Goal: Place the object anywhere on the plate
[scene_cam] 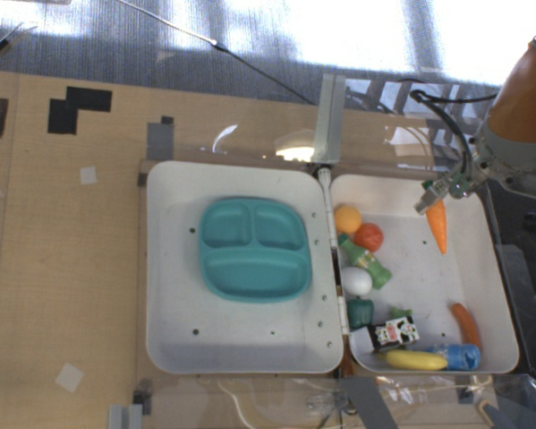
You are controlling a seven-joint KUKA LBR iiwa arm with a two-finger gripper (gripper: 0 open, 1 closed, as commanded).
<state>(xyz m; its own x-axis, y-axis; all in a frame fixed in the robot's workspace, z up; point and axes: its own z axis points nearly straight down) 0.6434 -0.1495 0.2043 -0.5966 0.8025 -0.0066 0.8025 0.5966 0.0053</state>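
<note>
Tabletop [59,270]: pale wood, carrying two shallow white bins side by side, seen from above at a slant.
Left bin [168,329]: holds a teal plate [253,249] with three compartments, lying flat near the middle; nothing rests on it.
Right bin [409,261]: a jumble along its left wall and front edge, with an orange ball [347,218], a red ball [368,237], a green bottle [367,264], a white egg [356,281], a cow-patterned box [396,332], a banana [414,359] and a sausage [465,323].
Gripper [438,193]: reaches in from the right, over the far right part of the right bin.
Fingers: clenched on the thick top end of the carrot [438,227].
Carrot position: hangs tip-down from the fingers, apparently lifted above the bin floor, well apart from the plate.
Step in hand: by my reading, carrying the carrot across to the left bin.
Doing it well: keep the carrot high enough to pass the walls between the bins, travel smoothly so the dangling tip does not swing, stop over the large front compartment, lower until the tip is near the surface, then release, since a drop from height could let it roll off.
</note>
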